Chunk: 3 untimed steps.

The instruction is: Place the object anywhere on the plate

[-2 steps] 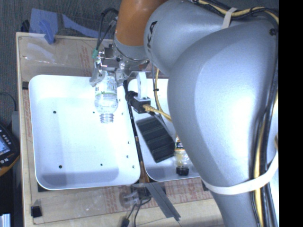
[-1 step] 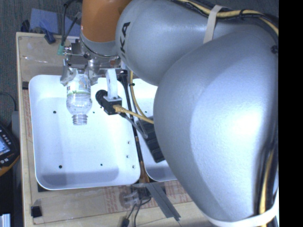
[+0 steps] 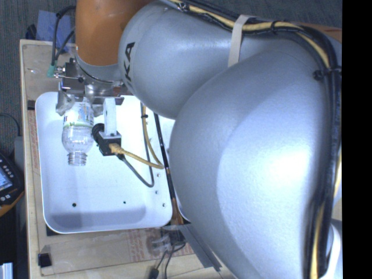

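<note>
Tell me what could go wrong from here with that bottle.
The clear bottle is just below the gripper, but a firm hold cannot be confirmed; it might slip or be left in the white bin on lifting.
It is round, so it may roll if released.
The arm covers much of the bench, making placement hard to check.

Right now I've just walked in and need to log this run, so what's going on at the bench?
The grey KUKA arm reaches in over a white bin and covers much of the view. Its gripper sits right at the base end of a clear plastic water bottle, whose neck points toward the bin's near side. From this view I can't tell whether the bottle is gripped or just lying on the bin floor.
</note>
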Each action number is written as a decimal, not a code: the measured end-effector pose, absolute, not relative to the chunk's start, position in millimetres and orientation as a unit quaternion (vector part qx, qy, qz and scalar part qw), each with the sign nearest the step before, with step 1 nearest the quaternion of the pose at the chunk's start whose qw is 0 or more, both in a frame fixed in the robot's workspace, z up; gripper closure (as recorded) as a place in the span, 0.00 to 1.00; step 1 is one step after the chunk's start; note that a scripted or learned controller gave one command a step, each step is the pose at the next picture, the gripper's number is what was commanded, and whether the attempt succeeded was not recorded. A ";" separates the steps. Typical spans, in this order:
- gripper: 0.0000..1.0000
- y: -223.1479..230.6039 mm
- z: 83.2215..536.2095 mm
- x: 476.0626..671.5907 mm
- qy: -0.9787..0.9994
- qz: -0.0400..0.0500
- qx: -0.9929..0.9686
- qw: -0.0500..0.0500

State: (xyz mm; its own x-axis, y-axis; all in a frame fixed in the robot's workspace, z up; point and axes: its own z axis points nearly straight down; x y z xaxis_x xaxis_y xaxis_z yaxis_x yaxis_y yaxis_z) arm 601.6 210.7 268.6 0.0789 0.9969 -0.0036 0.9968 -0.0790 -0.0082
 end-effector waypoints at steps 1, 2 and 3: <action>1.00 107.0 229.1 605.0 -0.664 0.004 -0.748 0.001; 1.00 180.6 242.6 574.5 -0.691 0.003 -0.723 0.002; 1.00 220.3 223.5 655.1 -0.767 0.003 -0.642 0.001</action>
State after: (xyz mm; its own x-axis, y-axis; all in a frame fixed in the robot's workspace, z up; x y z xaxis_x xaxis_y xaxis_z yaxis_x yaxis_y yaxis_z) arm 655.1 220.3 223.5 -0.1764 0.9843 -0.0016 0.9843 0.1764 -0.0052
